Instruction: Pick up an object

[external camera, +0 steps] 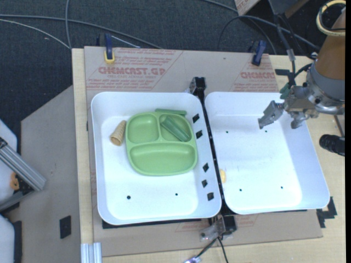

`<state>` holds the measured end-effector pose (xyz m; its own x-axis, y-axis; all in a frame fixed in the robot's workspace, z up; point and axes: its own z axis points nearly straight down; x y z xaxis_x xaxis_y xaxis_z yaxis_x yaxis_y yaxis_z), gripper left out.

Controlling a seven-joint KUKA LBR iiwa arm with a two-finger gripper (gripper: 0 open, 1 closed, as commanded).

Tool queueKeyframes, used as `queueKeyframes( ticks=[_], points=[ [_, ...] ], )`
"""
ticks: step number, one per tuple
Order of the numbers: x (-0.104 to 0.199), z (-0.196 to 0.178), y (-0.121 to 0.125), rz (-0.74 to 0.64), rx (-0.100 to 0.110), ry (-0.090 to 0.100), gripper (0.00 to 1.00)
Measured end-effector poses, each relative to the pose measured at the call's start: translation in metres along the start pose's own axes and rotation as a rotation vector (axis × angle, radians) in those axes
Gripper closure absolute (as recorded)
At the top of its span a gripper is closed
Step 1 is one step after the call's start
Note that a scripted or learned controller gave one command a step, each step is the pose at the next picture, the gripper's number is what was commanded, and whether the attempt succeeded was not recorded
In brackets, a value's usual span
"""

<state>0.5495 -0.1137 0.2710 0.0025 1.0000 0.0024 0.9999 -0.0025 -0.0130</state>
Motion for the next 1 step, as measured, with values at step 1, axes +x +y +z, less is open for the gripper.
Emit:
queueKeyframes(
  ticks=[1],
  points=[
    [0.0001,-0.0059,0.0018,-0.002,-0.012,-0.002,0.0]
  ],
)
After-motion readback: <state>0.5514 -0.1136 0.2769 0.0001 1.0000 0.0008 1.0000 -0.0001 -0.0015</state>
